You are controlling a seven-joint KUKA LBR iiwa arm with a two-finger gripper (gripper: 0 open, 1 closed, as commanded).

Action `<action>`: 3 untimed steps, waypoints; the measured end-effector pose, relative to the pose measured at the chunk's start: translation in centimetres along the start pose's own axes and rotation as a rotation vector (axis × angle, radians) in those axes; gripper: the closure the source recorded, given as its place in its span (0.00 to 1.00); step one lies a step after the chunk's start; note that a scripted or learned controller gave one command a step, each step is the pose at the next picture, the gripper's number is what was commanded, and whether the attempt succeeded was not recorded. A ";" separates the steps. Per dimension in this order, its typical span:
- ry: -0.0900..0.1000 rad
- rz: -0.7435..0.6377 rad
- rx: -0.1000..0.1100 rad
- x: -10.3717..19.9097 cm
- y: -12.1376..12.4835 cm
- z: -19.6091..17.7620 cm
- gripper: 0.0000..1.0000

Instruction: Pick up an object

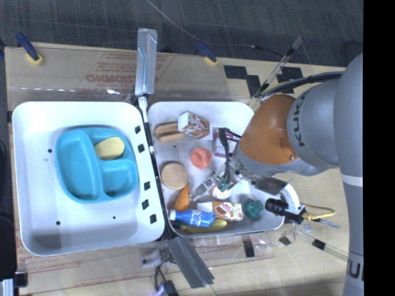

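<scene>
Gripper (213, 187) low in right bin (265, 224); fingers' state: cannot tell. You centre over one item, avoid crowded neighbours, then close, lift straight.

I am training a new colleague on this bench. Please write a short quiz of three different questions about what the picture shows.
1. True or false: the blue tray lies in the right bin.
2. What sits in the blue tray? A) a carrot B) a yellow lemon-like thing C) a bottle
3. Fill in: the gripper is over the ____ bin.

Key: 1 false, it lies in the left bin. 2 B. 3 right.
</scene>
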State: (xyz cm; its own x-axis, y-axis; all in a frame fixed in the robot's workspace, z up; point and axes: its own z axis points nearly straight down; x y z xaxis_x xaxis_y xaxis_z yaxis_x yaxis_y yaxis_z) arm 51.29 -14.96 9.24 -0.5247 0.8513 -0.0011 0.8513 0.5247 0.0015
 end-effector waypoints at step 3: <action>-0.002 -0.600 -0.001 0.7 -3.6 -5.8 0.00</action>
State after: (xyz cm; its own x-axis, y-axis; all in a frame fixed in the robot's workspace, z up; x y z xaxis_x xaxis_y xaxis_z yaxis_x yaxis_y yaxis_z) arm 47.80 -16.25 15.06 -0.9138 0.4061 -0.0042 0.4061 0.9138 0.0006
